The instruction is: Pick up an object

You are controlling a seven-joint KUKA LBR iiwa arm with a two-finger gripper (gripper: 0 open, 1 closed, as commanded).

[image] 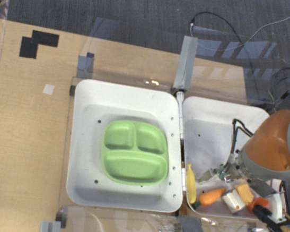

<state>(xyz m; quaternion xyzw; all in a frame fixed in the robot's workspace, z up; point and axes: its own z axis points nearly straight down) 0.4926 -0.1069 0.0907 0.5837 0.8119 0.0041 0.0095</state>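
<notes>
One target nearest: carrot (212,197), in right bin (207,127) near front wall, just below-left of end effector (225,172). Long axis roughly left-right, slightly tilted. End effector state: cannot tell; nothing visibly held.

The arm (282,145) runs off the right edge, so its upper links are cut away, and its orange band covers much of the right bin's (208,124) far corner and right wall. The jaws (222,173) sit half under the wrist, small and tangled with wires; whether they are apart or closed cannot be told. An orange object (211,197) and a pale block (233,201) lie partly tucked beneath the arm, too small to name. A yellow object (191,184) against the bin's left wall is partly hidden. Cables (279,225) trail out of the picture at lower right
</notes>
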